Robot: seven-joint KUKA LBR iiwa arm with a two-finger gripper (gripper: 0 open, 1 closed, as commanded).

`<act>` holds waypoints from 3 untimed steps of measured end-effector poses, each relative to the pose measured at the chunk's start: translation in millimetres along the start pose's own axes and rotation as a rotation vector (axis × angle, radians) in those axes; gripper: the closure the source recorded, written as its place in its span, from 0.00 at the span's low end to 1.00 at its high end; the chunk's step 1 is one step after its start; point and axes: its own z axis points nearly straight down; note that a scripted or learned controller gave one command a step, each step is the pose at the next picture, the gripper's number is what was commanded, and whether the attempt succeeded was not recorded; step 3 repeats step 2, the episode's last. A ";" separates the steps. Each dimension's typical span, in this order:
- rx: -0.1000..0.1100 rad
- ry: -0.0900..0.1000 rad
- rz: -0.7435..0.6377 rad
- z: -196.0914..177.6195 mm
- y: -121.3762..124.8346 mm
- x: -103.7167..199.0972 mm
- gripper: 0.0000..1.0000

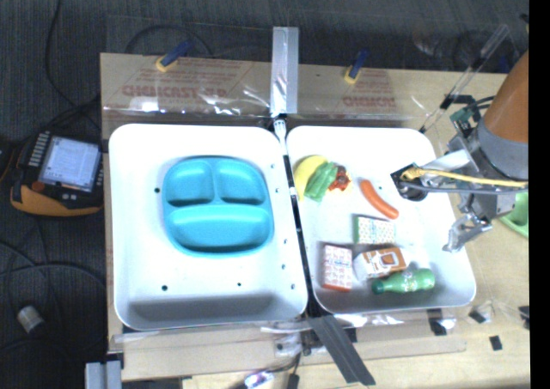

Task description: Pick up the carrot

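Observation:
The carrot (378, 198) is a small orange stick lying at a slant in the upper middle of the right bin (447, 288). My gripper (462, 234) hangs over the right edge of that bin, to the right of the carrot and a little nearer the front. It is well apart from the carrot, and nothing shows between its fingers.
Left of the carrot lie a yellow fruit (306, 169), a green pepper (321, 180) and a small red piece (342, 179). In front of it sit a green-white box (374, 229), a red-white box (337, 266), an orange box (381, 260) and a green bottle (404, 281). The left bin (137, 293) holds a blue divided plate (216, 205).

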 end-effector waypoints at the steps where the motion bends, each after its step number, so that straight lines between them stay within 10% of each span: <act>1: -0.002 0.000 0.004 18.2 21.8 1.6 0.00; 2: -0.004 0.002 0.006 -60.8 86.8 -10.4 0.00; 3: -0.004 0.002 0.006 -60.8 86.8 -10.4 0.00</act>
